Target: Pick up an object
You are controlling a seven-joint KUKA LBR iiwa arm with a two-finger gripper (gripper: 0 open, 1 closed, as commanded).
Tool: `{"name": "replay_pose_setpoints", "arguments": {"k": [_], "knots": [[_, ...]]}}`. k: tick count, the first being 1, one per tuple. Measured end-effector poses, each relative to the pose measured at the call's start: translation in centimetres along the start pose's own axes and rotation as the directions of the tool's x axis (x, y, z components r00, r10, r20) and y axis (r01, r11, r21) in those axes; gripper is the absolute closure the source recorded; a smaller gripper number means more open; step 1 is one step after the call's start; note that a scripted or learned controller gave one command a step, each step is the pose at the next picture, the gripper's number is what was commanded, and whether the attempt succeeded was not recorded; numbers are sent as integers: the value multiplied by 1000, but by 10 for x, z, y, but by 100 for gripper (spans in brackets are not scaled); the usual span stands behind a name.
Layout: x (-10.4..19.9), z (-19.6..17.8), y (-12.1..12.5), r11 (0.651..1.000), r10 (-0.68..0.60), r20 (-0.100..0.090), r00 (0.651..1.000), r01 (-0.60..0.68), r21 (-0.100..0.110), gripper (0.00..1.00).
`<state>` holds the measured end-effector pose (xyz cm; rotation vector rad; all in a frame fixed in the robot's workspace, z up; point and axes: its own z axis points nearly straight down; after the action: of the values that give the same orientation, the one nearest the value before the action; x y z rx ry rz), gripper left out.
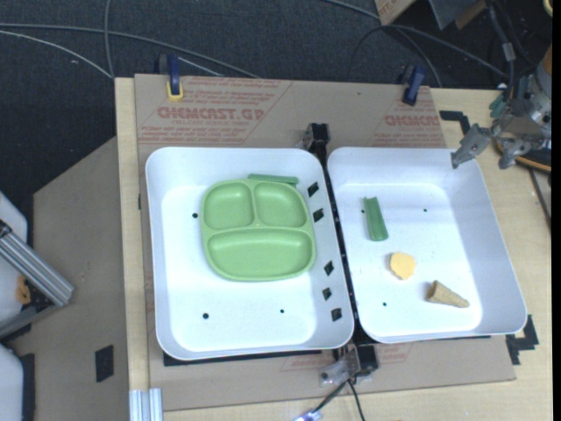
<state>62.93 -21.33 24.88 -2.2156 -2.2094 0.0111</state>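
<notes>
In the right bin (491, 235) lie three small items: a green stick (375, 218) near its middle left, a round yellow piece (402, 266) below it, and a tan wedge (447, 295) toward the front. My gripper (487, 154) hovers over the bin's far right corner, well away from all three. Its fingers are spread open with nothing between them.
The left bin (175, 305) holds a green divided plate (258, 230), with a flat green strip (273, 179) showing just behind it. Black clips run along the seam between the bins (326, 235). Blue clamps (174, 75) hold the board at the back.
</notes>
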Motion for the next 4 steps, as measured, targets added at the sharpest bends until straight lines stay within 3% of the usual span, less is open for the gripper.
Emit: {"name": "replay_pose_setpoints", "arguments": {"k": [1, 4], "knots": [[1, -8, 2, 1000, -4, 4, 1000, 4, -14, 0], [-9, 134, -4, 1000, -2, 2, 1000, 2, -9, 0]]}}
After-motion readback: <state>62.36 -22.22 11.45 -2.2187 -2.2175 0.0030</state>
